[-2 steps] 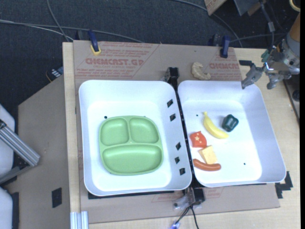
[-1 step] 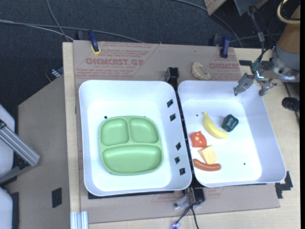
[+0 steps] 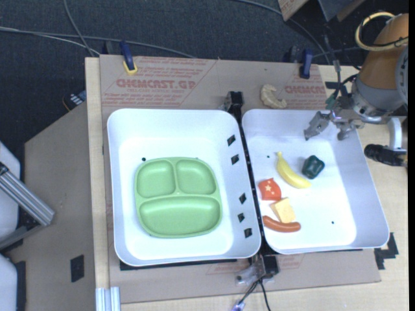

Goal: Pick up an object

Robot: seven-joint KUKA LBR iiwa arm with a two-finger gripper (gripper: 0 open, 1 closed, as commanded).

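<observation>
Nearest the bench's front edge, in the right-hand shallow white bin (image 3: 363, 193), a red-orange sausage-shaped toy (image 3: 281, 224) lying crosswise close to that bin's front-left corner. Just behind it, touching or nearly so, a small yellow cheese-like block (image 3: 284, 210). Behind that again, a red wedge-shaped toy (image 3: 270, 188) with a pale mark on top, just beside the bin's left wall. Further back, a yellow plastic banana (image 3: 292, 173) set at a slant, one end pointing toward the bin's rear-left, the other toward the middle. Just to the banana's right, a dark green pepper-like toy (image 3: 313, 166), near the banana but apart from it. Across the divide, in the left-hand shallow white bin (image 3: 123, 141), a pale green three-compartment plastic plate (image 3: 178, 196) lying flat in the front half, two small compartments toward the rear and one long one toward the front. Toward the right bin's rear-right corner, the two-finger gripper (image 3: 329, 127) on the grey arm with orange band (image 3: 382, 63), fingers spread apart and grasping nothing, poised above the bin floor well behind the pepper and banana. Beyond the bins, on the brown cardboard-covered bench top (image 3: 181, 83) near its rear edge, a beige lumpy object (image 3: 273, 96) lying just behind the right bin's rear-left corner, with two blue clamps (image 3: 129, 60) gripping the rear edge.
</observation>
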